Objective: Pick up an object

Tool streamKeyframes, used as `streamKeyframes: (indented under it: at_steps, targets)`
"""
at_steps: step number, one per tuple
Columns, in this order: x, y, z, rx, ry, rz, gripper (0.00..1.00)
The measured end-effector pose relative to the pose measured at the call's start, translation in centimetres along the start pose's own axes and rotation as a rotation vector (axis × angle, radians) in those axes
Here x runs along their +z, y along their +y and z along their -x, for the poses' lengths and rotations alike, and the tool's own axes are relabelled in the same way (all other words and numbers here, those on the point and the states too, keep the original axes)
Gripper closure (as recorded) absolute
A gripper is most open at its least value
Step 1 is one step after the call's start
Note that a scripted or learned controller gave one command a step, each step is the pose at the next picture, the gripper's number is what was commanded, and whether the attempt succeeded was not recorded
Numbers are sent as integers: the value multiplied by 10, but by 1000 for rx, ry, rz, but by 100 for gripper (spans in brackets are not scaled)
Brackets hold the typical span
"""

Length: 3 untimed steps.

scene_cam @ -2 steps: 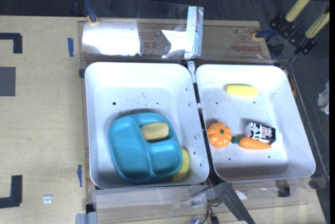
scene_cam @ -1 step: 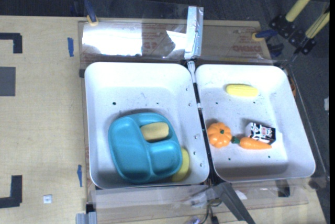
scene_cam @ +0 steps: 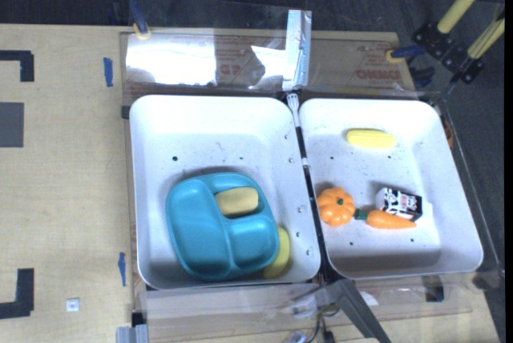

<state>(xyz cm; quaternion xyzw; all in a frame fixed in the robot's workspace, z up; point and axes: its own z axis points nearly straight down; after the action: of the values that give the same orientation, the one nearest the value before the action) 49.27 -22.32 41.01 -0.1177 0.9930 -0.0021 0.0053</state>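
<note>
Looking down at a slant on a pale wooden worktop with two white bins side by side. In the left bin: a teal divided tray filling the near half, a tan piece lying in its upper right compartment, and a yellow ball tucked against the tray's near right corner, partly hidden. In the right bin: a yellow oblong lying alone near the far wall, well apart from the rest; nearer the front, a small orange pumpkin close to the dividing wall, just beside a carrot lying roughly level, with a black-and-white item touching the carrot's far side. Cannot tell whether the gripper is released or clenched, and nothing can be called held. Likely not yet begun: choosing and reaching for a target. Best bet, as a judgement: go for the yellow oblong, since free space lies on all sides. Come straight down over its middle, close across the short width, then lift slowly. Avoid the pumpkin cluster, where a neighbour could be nudged or caught along, and the ball, wedged between tray and bin wall with little room for a clean descent.
</note>
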Motion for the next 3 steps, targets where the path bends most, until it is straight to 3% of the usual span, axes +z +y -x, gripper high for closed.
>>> streamKeyframes:
  at_steps: [1, 2, 3]
  targets:
    - [39, -2, 11, -358, 6, 7, 100]
    - [67, 17, 4, -677, 5, 9, 100]
    - [9, 2, -5, -1091, 0, 4, 100]
